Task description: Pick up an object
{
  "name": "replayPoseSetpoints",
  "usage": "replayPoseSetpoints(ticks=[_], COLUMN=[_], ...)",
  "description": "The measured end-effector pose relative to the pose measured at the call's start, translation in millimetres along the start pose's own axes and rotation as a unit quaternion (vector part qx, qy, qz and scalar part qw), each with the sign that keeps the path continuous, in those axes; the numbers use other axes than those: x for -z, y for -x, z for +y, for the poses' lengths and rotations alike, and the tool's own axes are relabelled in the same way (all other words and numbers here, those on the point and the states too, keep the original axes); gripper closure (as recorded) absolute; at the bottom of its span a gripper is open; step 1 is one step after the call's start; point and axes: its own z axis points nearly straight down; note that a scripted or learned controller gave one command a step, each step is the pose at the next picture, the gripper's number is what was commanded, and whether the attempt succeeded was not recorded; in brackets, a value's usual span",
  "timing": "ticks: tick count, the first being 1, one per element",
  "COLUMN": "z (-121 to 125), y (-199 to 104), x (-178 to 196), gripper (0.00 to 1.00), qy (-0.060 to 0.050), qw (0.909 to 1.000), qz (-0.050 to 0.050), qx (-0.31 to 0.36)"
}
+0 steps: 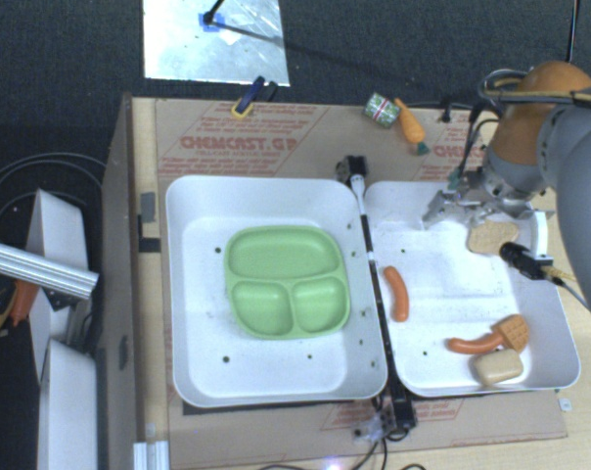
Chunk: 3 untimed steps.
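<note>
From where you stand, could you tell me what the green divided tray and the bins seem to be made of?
The green divided tray looks like moulded plastic, matte: uniform colour, rounded compartment edges, soft sheen. The left bin and right bin look like thin white plastic, smooth, with rounded corners, though coated metal cannot be excluded.

On the brown board (276,135) under my two bins I read red print, "CHEMCAST GP", in the upper middle of the frame; the smaller red lines around it are too blurred
</note>
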Motion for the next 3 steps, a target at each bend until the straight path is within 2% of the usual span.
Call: replayPoseSetpoints(ticks=[1, 2, 3], z=[-23.1, -0.1, -6.5], y=[-56.5, -9.2, -20.8], x=[-0.5, 11.4, 1.7], gripper=[0.00, 0.00, 0.00], qy=[-0.001, 0.000, 0.001], qw=[1.0000, 1.0000, 1.0000], qz=[0.001, 0.000, -0.001], qx=[0.001, -0.001, 0.000])
